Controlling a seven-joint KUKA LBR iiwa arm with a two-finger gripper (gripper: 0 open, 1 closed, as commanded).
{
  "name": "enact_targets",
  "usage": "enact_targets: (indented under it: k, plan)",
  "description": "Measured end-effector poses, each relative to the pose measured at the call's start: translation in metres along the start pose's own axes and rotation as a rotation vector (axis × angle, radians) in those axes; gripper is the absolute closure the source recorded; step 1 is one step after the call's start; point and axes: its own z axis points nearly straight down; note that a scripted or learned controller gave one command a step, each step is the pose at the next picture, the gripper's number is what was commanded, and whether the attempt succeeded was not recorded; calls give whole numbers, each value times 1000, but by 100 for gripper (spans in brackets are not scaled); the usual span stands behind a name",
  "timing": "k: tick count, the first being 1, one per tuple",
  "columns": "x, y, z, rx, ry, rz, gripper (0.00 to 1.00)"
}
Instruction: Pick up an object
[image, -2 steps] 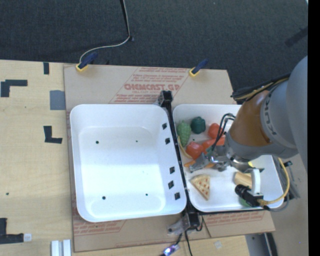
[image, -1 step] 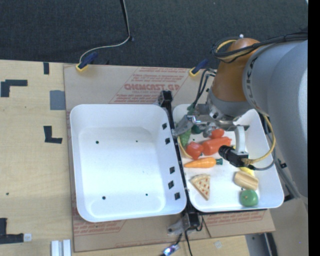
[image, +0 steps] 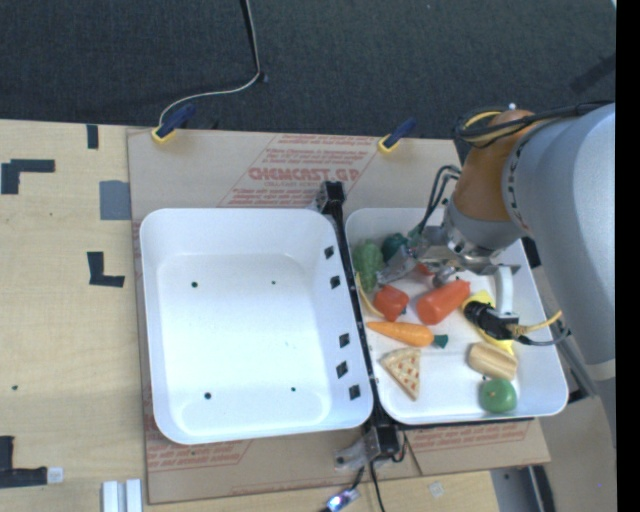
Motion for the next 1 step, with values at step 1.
enact_targets:
  k: [1]
  plan:
    - [4, -1, -3, 1, 2, -4, 0]
